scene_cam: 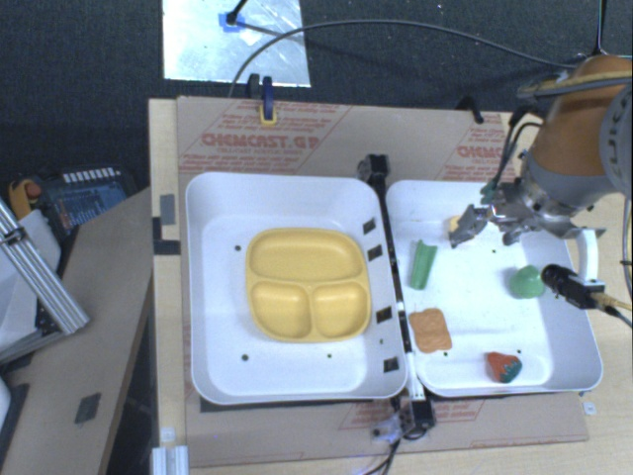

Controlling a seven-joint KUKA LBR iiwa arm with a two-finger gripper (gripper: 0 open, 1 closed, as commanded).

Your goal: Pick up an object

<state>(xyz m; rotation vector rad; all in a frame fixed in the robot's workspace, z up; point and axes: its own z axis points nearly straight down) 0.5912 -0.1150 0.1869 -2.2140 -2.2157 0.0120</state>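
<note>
In the right bin (pixel 584 364) the gripper (pixel 473 224) hung with fingers apart, holding nothing, just above the green cylinder (pixel 423 264) lying near the divider. It looked light and stiff, perhaps slippery; best pinched across its middle.

Setting was a robotics lab: two white bins (pixel 297 191) sat on a Chemcast-printed board (pixel 267 137), aluminium extrusion (pixel 40 275) at left, cables (pixel 396 33) trailing far across dark carpet.
</note>
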